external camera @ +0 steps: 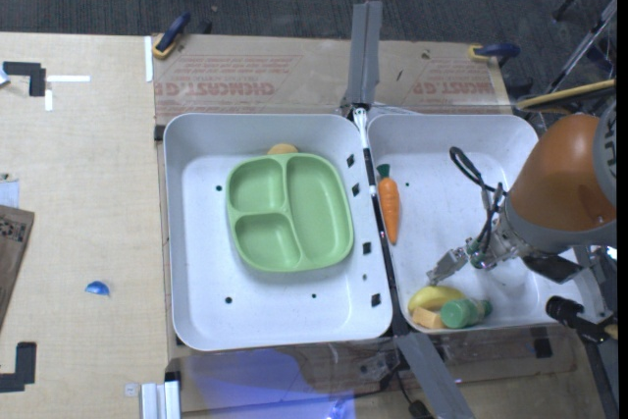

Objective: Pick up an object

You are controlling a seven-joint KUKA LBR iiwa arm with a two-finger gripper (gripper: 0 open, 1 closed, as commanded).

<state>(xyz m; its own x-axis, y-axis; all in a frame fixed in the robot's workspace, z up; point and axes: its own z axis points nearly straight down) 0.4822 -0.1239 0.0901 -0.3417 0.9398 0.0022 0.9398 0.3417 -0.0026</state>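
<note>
The grey arm with the orange band is reaching into the right-hand shallow white bin [432, 137], its two-finger gripper [459, 260] hanging low over the floor just above a small yellow banana-shaped toy [432, 297] and a green rounded toy [459, 313] that are lying together at the near edge. I cannot tell whether the gripper is released or clenched; nothing is showing in it. An orange toy carrot [390, 207] is lying along the bin's left wall. These pieces are looking light, stiff and smooth plastic, likely slippery; gripping the banana across its narrow middle seems best. The left-hand white bin [196, 240] is holding a pale green divided plastic tray [290, 212].
</note>
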